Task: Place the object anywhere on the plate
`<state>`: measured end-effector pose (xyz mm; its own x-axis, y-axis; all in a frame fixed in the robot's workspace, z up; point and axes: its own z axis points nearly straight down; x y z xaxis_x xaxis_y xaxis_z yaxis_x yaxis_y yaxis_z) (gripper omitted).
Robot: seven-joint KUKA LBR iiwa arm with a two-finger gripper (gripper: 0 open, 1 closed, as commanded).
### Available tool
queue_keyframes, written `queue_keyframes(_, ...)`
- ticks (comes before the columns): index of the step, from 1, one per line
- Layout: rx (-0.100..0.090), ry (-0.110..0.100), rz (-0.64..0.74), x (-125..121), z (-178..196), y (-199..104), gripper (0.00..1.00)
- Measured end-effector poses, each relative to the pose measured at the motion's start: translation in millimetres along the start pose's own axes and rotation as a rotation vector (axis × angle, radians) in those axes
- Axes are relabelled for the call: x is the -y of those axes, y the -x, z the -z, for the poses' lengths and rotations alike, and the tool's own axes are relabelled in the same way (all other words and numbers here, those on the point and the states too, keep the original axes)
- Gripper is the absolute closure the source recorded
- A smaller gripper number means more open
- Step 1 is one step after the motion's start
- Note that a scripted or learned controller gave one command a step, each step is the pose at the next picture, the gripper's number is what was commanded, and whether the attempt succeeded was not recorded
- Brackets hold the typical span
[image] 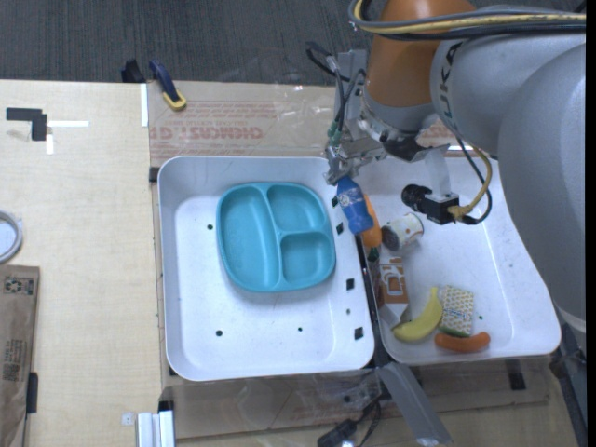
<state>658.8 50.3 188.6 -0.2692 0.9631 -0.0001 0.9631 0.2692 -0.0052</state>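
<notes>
While I hang over the gap btwn the 2 bins, my gripper (341,177) has a blue bottle (353,207) pinched at its top. Blue plate (276,237) sits in the left bin (186,277), at 9 o'clock from the bottle, close by

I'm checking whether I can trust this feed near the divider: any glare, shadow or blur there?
Camera view: evenly lit and sharp; the plate casts only a faint shadow; mild glare on the plastic sheet behind the bins; the end effector above the blue object looks dark and cluttered, so its detail is hard to read.
</notes>
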Motion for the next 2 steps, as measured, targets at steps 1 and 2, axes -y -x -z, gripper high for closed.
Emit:
queue_keyframes(1,0.000,0.001,0.000,-0.2,0.5,0.4,0.00)
queue_keyframes(2,0.000,0.001,-0.028,2.9,0.5,11.4,0.00)
